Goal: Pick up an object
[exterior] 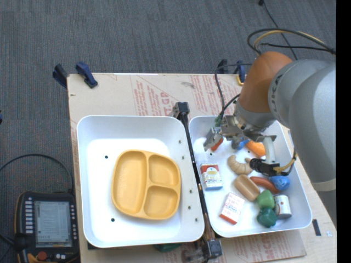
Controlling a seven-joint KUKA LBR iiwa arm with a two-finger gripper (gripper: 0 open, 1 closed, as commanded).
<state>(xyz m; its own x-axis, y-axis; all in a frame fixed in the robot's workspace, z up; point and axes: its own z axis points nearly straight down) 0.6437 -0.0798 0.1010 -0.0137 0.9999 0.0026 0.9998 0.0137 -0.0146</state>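
Note:
My gripper (215,141) hangs low over the far left part of the right bin (305,212), under the arm's orange band. A small reddish thing (218,143) shows right at its tip; I cannot tell whether it is held. Just right of it lie an orange carrot (255,147) and a small blue piece (238,143). A croissant (239,164) and a small red and white box (211,176) lie just in front of the gripper.
Nearer the front of the right bin lie a tan bread roll (246,187), a red and white carton (233,207), a green pepper (267,209), a small can (283,206), a red sausage (263,183) and a blue toy (281,182). The left bin (93,133) holds a yellow divided plate (122,173).

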